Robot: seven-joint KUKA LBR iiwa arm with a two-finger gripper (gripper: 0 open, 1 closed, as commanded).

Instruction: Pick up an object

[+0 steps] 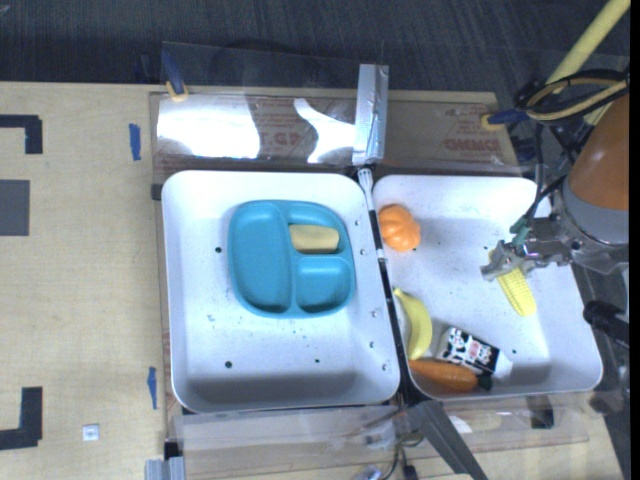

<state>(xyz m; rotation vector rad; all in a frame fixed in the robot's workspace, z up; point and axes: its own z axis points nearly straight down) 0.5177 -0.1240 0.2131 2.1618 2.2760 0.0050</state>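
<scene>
From my seat I see the hand (508,260) low over the right bin (470,203), just above a yellow corn cob (518,290) near that bin's right wall; I cannot tell whether it grips anything. An orange pumpkin (399,227) sits by the divider, well apart from the hand. A banana (417,322), a black-and-white packet (470,350) and a carrot (443,374) crowd the near edge. In the left bin (190,268), a blue divided plate (290,256) carries a yellow block (314,238).

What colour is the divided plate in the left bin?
Light blue; the divided plate shows best in the camera view, holding a yellow piece.
</scene>
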